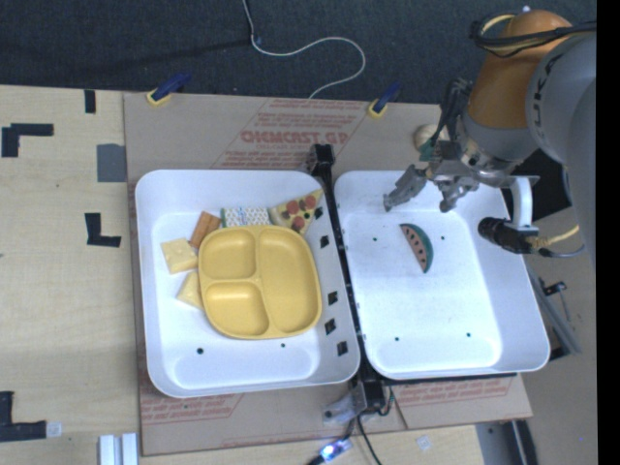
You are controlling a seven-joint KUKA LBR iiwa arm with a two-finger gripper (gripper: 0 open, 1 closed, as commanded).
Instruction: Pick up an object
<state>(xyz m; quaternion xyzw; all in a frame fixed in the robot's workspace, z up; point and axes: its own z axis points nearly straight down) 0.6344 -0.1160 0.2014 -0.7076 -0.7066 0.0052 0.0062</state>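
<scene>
A watermelon slice (418, 245) lies alone in the right bin (455, 337), towards its back half. My gripper (424, 198) hangs over the bin's back edge, just above and behind the slice, with its two grey fingers spread apart and nothing between them. In the left bin (174, 356) a yellow divided plate (260, 281) sits in the middle. Around its back and left rim lie a pizza slice (299, 210), a brown cracker (203, 228), a patterned piece (244, 217) and pale yellow cheese pieces (178, 256).
The grey arm with its orange band (518, 76) comes in from the upper right. A black clamp (323, 158) sits at the back where the bins meet. A white cable (300, 46) loops behind the bins. Cardboard (281, 129) lies under both bins.
</scene>
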